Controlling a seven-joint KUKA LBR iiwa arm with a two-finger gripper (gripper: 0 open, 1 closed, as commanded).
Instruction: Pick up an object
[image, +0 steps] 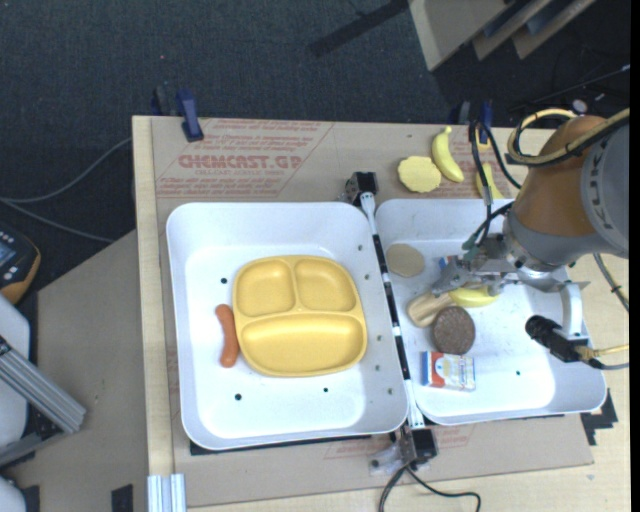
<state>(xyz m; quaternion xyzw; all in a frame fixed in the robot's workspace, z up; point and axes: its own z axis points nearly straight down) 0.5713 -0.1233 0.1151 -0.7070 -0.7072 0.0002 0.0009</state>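
Note:
The right bin (520, 385) holds several items: a small yellow banana-like piece (478, 296), a pale bread stick (426, 308), a round brown patty (454, 330), a tan round disc (406, 261) and a red, white and blue packet (447, 371). My gripper (472, 274) hangs low over the upper middle of this bin, directly above the yellow piece, and its body hides that piece's top edge. The grey arm with its orange band (560, 190) comes in from the right.
The left bin (190, 235) bears a yellow divided plate (298, 315) with an orange sausage (228, 335) beside it. On the board behind the right bin lie a banana (447, 155) and a yellow slice (419, 174). A black fitting (553, 338) sits over the right bin's right side.

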